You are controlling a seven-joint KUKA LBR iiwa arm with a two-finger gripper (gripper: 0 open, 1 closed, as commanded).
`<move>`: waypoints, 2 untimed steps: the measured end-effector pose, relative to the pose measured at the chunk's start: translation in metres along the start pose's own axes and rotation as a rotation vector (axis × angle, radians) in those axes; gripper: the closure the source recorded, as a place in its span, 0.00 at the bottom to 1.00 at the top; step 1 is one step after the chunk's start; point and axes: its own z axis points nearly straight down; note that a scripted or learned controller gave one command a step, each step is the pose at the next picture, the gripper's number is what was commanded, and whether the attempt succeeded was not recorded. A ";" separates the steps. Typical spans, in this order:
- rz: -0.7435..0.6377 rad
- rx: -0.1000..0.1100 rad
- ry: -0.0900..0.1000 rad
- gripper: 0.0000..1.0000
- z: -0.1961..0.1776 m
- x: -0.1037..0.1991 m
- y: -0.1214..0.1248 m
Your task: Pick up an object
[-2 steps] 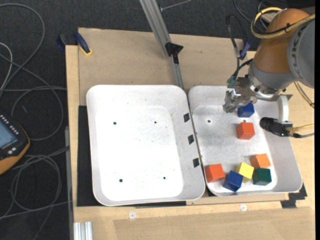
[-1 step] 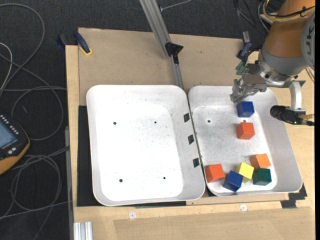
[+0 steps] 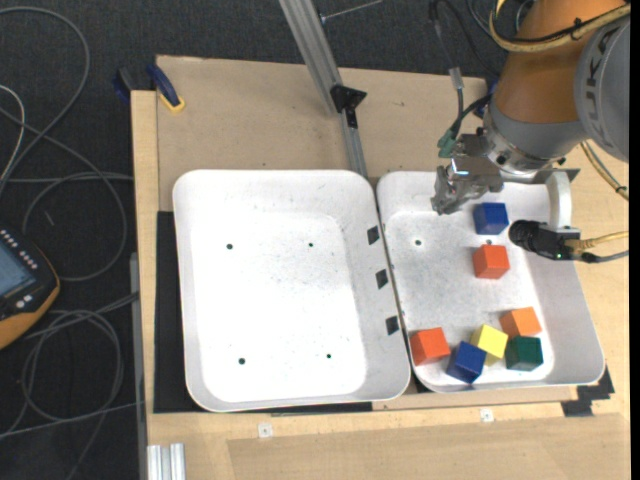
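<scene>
Small blue cube (matte, square faces), just right of gripper, jaws' state unclear, red-orange cube below the blue cube

Grey arm with an orange band, looped cables and metallic wrist.

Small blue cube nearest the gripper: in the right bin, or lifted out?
In the bin. The small blue cube rests on the right white bin's floor, beside the two-finger gripper, not between its fingers.
</scene>
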 end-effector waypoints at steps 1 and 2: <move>0.001 0.002 0.000 1.00 0.010 0.047 -0.015; 0.001 0.003 0.000 1.00 0.008 0.096 -0.050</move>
